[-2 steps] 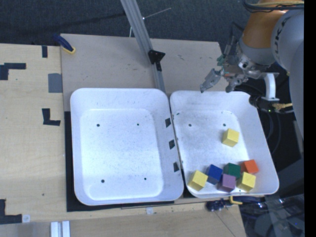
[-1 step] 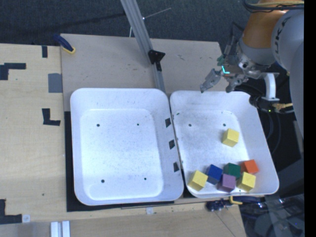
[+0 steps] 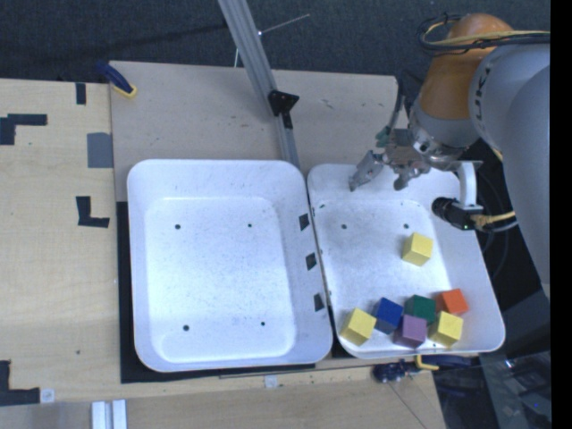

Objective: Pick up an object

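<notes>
The right bin (image 3: pixel 357 239) holds several small blocks. A lone yellow block (image 3: pixel 416 249) lies in its middle right. Along its near edge sits a cluster: a yellow block (image 3: pixel 359 326), a blue block (image 3: pixel 388 313), a purple block (image 3: pixel 413 330), a green block (image 3: pixel 420 308), an orange block (image 3: pixel 453 301) and another yellow block (image 3: pixel 448 329). My gripper (image 3: pixel 382 176) hangs over the bin's far edge, open, with nothing between its fingers. It is well above and behind the lone yellow block.
The left bin (image 3: pixel 143 204) lies beside the right one. A slanted metal pole (image 3: pixel 255 56) crosses the back of the bench. A black cable fitting (image 3: pixel 447 209) hangs at the right bin's right rim. The grey arm (image 3: pixel 509 96) fills the upper right.
</notes>
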You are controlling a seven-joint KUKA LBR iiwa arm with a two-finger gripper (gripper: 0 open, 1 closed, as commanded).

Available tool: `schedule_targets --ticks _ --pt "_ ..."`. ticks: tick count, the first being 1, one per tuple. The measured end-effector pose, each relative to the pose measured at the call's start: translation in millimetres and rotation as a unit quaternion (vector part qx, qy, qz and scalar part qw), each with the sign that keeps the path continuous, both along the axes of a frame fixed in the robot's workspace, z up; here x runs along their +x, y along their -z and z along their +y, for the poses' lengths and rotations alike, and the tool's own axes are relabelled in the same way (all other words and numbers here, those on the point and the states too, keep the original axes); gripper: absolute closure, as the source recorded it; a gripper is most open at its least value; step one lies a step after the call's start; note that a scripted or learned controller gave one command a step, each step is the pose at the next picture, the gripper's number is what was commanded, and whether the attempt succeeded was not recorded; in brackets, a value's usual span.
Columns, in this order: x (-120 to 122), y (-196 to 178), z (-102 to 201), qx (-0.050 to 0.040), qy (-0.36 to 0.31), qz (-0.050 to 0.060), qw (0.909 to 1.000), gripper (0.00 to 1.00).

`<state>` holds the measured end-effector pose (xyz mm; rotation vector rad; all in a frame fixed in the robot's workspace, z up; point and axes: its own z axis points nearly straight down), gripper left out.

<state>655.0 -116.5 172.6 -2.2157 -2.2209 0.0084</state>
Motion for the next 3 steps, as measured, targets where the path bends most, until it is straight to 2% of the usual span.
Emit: schedule_targets --ticks 1,2,3 --pt "0.3 64.2 -3.4 -0.0002 0.000 0.000 1.0000 0.00" --pt "-0.4 82.3 -2.7 -0.0004 0.000 -0.001 1.0000 0.00" --pt "0.2 71.0 -1.9 0.0000 0.000 -0.002 1.0000 1.00"
